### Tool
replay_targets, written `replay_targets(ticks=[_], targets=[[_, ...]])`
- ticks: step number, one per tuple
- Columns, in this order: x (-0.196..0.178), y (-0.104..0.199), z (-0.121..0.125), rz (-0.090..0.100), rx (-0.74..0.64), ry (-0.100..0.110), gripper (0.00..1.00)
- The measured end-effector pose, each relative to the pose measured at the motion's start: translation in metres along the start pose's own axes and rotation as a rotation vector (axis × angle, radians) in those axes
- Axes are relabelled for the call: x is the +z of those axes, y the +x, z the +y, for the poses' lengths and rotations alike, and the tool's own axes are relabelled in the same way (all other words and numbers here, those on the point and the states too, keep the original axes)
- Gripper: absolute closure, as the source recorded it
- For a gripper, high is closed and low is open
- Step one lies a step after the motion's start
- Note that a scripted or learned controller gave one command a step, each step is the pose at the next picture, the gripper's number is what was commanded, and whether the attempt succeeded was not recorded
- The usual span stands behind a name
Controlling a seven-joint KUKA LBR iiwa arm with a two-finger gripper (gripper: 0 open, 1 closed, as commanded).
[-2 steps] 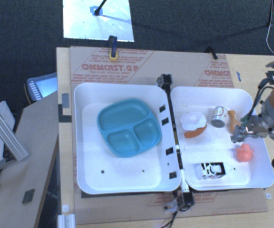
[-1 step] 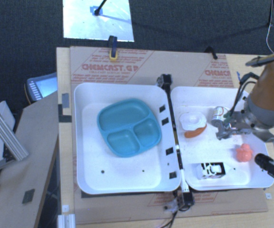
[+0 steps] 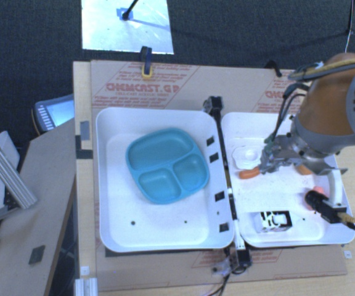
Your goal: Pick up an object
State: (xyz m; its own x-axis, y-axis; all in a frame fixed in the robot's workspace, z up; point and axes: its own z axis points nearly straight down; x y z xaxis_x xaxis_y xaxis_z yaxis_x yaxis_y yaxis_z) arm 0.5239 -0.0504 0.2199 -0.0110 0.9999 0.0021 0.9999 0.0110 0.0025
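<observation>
In the right-hand shallow white bin (image 3: 251, 233), the grey arm with its orange band (image 3: 331, 106) reaches in from the right and its two-finger gripper (image 3: 269, 163) hangs low over the bin's upper left part. Just below and to the left of the gripper's tip lies a small orange carrot-shaped object (image 3: 249, 174), stretched roughly left to right on the bin floor; its right end sits right at the tip, close enough that touching cannot be ruled out, but nothing in the view shows it between the fingers. Whether the fingers are spread or closed cannot be told, since the dark gripper body blurs into its own cables. Just above the orange piece rests a small white rounded object (image 3: 246, 155), hard to separate from the white floor. Lower in the same bin lies a black-and-white patterned item (image 3: 275, 220), and near the right wall a small red-orange piece (image 3: 314, 200) and a pink patch (image 3: 305, 169), partly hidden by the arm's fittings. The left-hand white bin (image 3: 119, 227) holds a light blue plastic plate with three compartments (image 3: 167, 164), lying flat near its middle.
</observation>
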Motion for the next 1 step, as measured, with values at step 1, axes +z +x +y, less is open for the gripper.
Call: replay_targets(ticks=[1], targets=[[-0.0071, 0.0442, 0.0241, 0.000, 0.001, -0.001, 1.00]])
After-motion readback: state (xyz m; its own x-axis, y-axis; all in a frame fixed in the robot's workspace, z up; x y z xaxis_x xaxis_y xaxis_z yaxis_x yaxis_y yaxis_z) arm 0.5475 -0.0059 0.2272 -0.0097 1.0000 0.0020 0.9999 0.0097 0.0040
